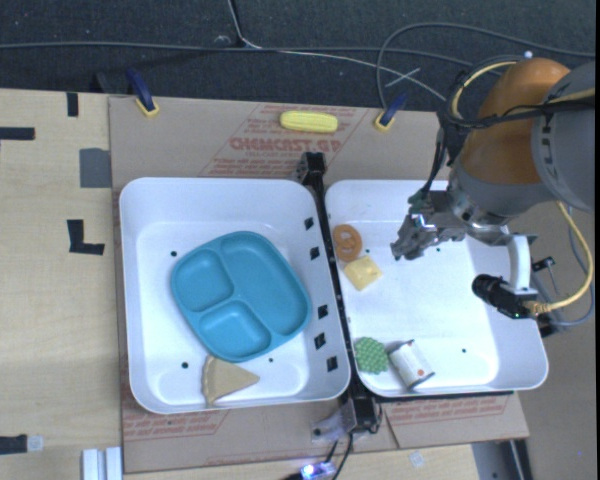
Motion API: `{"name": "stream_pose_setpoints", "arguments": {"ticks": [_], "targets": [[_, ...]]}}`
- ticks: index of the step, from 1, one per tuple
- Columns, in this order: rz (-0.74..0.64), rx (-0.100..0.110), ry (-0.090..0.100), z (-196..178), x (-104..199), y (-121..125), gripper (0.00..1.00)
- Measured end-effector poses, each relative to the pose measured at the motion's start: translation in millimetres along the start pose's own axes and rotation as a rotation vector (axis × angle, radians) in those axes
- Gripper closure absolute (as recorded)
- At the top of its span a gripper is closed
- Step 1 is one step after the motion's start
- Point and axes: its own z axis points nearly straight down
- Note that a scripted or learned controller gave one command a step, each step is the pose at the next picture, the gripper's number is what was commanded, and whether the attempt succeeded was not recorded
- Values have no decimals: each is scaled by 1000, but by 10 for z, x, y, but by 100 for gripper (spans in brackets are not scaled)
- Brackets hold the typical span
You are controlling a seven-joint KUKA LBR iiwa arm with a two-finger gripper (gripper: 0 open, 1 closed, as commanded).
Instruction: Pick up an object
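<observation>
From the near end of the right bin I see a small white can beside a green lump, light but likely to roll, so I'd pinch across its body, while farther off the gripper hovers past the yellow block and pretzel-like ring, its state something I cannot tell.

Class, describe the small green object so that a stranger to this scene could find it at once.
Start at the right-hand white bin and look at its near left corner. The green object lies there, beside a white cylinder. It alone in that bin is green, round and knobbly.
</observation>
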Motion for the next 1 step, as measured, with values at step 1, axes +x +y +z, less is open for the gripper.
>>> {"name": "stream_pose_setpoints", "arguments": {"ticks": [1], "targets": [[0,1,0,-11,456,-246,100]]}}
